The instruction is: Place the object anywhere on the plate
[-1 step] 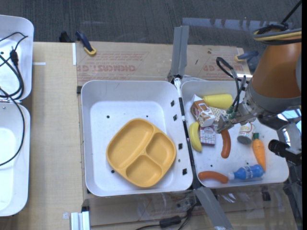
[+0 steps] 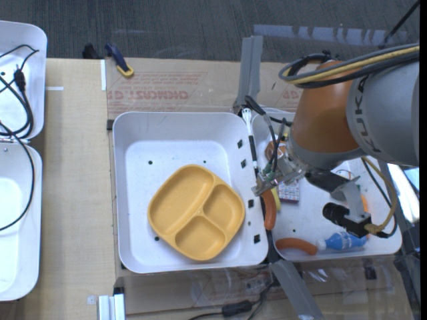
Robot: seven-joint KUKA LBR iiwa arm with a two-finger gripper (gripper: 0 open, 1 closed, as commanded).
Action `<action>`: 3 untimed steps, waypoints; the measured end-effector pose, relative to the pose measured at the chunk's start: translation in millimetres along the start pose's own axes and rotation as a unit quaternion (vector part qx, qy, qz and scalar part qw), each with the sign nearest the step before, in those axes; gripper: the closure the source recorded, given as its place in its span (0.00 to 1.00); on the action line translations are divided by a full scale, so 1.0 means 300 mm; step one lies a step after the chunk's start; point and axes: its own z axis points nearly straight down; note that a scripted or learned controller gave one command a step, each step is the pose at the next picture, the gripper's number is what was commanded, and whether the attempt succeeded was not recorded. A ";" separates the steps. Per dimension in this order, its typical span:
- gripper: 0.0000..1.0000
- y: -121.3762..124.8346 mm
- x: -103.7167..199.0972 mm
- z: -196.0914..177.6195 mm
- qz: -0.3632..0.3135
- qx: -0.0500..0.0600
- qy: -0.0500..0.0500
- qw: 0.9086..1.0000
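Nearest the lens, grey KUKA arm [image 2: 393, 112] with orange band [image 2: 327, 112], reaching in from 3 o'clock over right bin [image 2: 380, 245]. Gripper [image 2: 275, 179] low by the divide between bins; state of the pincer impossible to tell. Orange hot dog [image 2: 269, 212] just under it, at 6 o'clock. Second sausage [image 2: 297, 246] and blue bottle [image 2: 343, 242] beyond. Yellow three-compartment plate [image 2: 195, 212] in left bin [image 2: 133, 179], at 9 o'clock from gripper.
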 end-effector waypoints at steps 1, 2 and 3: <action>1.00 0.065 0.239 0.029 -0.149 0.000 0.000 0.989; 1.00 0.002 0.295 -0.526 -0.148 -0.002 -0.001 0.989; 1.00 0.052 0.437 -0.153 -0.128 0.000 -0.001 0.992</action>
